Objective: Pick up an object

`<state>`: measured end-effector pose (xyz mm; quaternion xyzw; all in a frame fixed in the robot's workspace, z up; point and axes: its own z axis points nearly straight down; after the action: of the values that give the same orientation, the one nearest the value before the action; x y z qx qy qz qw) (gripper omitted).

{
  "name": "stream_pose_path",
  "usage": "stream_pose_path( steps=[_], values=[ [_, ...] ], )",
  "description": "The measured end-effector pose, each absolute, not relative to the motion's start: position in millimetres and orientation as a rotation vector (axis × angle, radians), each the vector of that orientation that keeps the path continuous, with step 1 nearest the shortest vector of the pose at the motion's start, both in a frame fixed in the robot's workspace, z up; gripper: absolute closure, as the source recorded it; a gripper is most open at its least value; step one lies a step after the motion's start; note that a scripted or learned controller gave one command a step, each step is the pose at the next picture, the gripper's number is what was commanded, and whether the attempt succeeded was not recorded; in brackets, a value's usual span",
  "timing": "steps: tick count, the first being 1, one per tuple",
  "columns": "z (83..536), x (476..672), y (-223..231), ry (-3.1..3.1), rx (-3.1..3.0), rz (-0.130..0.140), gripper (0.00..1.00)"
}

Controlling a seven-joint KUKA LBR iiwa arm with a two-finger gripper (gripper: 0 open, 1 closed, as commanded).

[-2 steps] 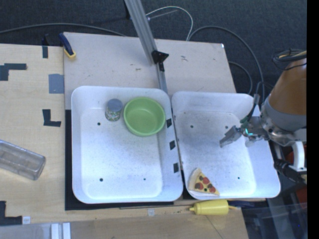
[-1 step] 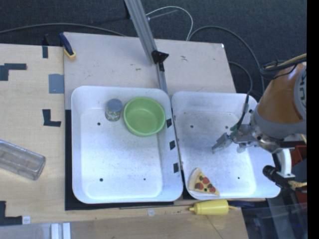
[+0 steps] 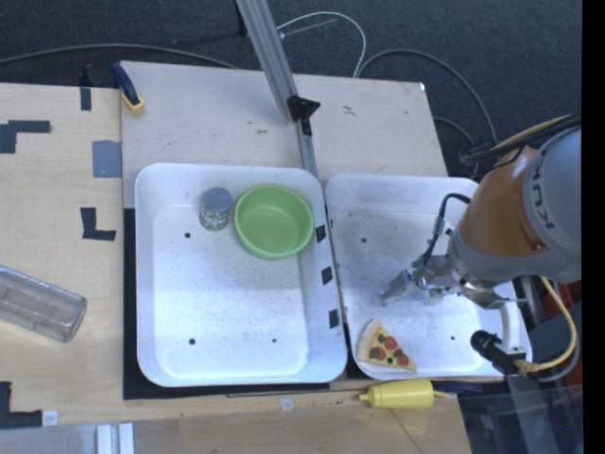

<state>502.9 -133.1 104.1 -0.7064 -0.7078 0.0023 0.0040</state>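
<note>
One bowl (image 3: 274, 220) and one can (image 3: 216, 208) sat in the left bin (image 3: 156, 282), one pizza slice (image 3: 385, 346) in the right bin (image 3: 378, 206); gripper (image 3: 402, 287) opening indiscernible, grasp unclear.

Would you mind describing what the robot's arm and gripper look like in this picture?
The arm is rounded and grey, with a broad orange band above the wrist. A thin black cable loops along it. The gripper is small, metallic grey, ending in slim fingers.
</note>
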Motion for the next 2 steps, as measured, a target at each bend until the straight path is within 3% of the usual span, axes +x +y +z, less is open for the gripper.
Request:
stream_pose_path(
  steps=[1,2],
  values=[
    [90,503.5,-133,-2.223,-2.221,0.001,0.0],
    [100,503.3,-132,-2.223,-2.218,0.0,1.0]
  ],
)
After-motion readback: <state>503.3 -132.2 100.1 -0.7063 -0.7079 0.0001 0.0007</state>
